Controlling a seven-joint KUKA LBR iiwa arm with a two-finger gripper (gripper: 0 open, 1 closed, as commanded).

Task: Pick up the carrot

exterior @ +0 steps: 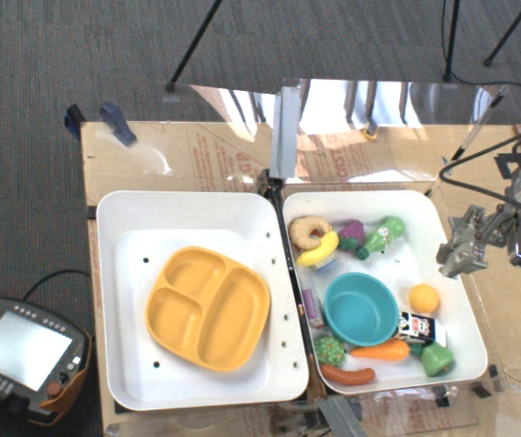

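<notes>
You have the carrot (378,352) lying flat in the right-hand bin (449,235), low in that bin, at about 6 o'clock from the teal bowl (361,309) and touching or nearly touching the bowl's near rim. Its long axis runs roughly 9 to 3 o'clock, tilted very slightly, with the thicker orange end toward 3 o'clock, where it meets a small black-and-white box (422,328). Broccoli (330,349) sits just beside its 9 o'clock tip, a red sausage (347,375) lies just below it toward 7 o'clock, and a green pepper (437,360) sits near it toward 4 o'clock.

Your claw (462,255) hangs over the right rim of that bin, above and apart from everything in it. I cannot tell from this slanted view whether it is spread or pressed together, and nothing shows between its tips, so treat it as carrying nothing.

The relation that matters: the carrot lies at about 7 to 8 o'clock from the claw, well apart from it, with the orange ball (423,298) and the box sitting between the two along that line. My judgement is that the pick has not begun. You will likely want to travel toward 7 o'clock, then close across the carrot's short axis, along the 12 to 6 line. The crowding at both ends and the bowl rim against its far side leave little room, so a nudge of a neighbour is the main risk.
</notes>
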